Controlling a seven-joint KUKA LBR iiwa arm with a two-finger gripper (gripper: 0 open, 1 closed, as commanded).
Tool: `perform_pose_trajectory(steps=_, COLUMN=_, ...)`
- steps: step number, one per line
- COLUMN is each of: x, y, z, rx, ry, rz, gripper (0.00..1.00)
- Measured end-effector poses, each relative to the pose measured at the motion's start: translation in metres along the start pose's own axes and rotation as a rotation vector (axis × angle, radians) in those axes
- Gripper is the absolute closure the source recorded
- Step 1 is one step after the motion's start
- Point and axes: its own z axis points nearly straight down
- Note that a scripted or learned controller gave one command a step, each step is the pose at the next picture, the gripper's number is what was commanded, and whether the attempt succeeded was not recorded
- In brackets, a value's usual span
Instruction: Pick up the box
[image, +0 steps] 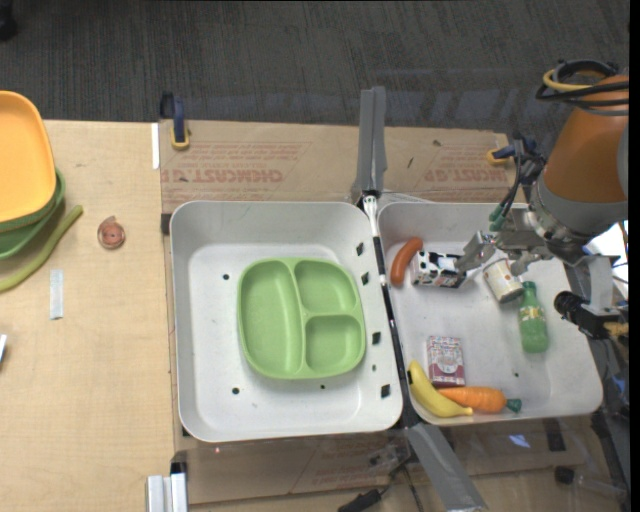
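In the right bin (590, 395), the box (445, 360), small and reddish with a printed face, lies flat near the front, just above the banana (430, 396) and the carrot (480, 399), which lie along the front wall, the carrot partly overlapping the banana. The arm (590, 165) enters from the right over the back half of this bin; its gripper (487, 250) hangs low at the bin's centre-rear, well apart from the box. Whether the gripper is released or clenched cannot be told: metal parts and nearby items crowd the tip. Just left of the gripper lies a black-and-white cow-patterned item (437, 269), and left of that a red-orange sausage-shaped toy (404, 257), tilted near the dividing wall. A pale cylindrical can (503, 281) lies just right of and below the gripper, and a green bottle (533, 318) lies lengthwise beyond it toward the right wall. The left bin (200, 400) holds a green three-compartment plate (301, 318), roughly centred. On the bench (90, 400) to the left, stacked yellow and green dishes (25, 185) sit at the edge of view, with a small pink round object (111, 233) beside them.
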Motion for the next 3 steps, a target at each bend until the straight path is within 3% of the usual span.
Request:
perform_pose_trajectory(steps=1, x=0.024, y=-0.059, z=0.071, rx=0.001, ry=0.000, rz=0.040, gripper=0.00)
perform_pose_trajectory(steps=2, x=0.024, y=-0.095, z=0.106, rx=0.000, ry=0.001, rz=-0.062, gripper=0.00)
perform_pose_trajectory(steps=3, x=0.023, y=-0.095, z=0.098, rx=0.001, ry=0.001, rz=-0.058, gripper=1.00)
